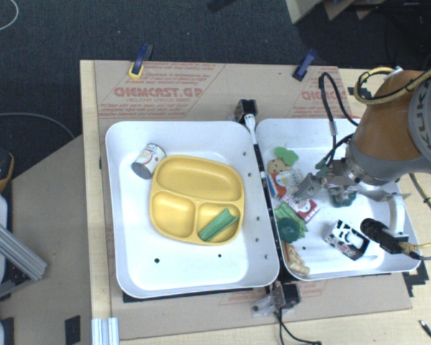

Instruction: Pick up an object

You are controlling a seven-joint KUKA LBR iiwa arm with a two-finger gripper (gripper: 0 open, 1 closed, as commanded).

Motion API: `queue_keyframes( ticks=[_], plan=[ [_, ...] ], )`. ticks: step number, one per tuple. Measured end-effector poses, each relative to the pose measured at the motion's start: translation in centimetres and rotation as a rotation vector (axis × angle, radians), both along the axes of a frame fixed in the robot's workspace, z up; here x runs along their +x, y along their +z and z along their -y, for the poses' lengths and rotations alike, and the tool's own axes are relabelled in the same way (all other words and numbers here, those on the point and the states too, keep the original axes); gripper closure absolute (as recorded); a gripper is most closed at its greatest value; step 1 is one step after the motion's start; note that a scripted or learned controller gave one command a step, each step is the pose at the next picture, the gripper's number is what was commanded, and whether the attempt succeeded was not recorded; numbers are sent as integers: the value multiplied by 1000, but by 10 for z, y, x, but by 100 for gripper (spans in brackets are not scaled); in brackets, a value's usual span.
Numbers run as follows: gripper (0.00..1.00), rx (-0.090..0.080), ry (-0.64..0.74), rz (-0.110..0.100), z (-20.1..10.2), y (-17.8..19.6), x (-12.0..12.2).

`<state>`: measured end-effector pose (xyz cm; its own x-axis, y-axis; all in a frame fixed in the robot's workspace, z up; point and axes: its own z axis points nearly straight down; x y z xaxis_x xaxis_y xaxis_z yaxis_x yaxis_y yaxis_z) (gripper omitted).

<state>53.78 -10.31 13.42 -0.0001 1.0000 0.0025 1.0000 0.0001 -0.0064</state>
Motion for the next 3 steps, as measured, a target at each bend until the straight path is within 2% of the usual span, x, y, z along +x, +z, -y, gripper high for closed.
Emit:
queue_keyframes(
  ticks=[1, 2, 3],
  plan=[
    [0, 4, -1, 5, -2, -48, 2],
    [100, -4, -2, 21, 1, -32, 5],
    [100, -4, 1, 11, -5, 12, 8]
  ],
)
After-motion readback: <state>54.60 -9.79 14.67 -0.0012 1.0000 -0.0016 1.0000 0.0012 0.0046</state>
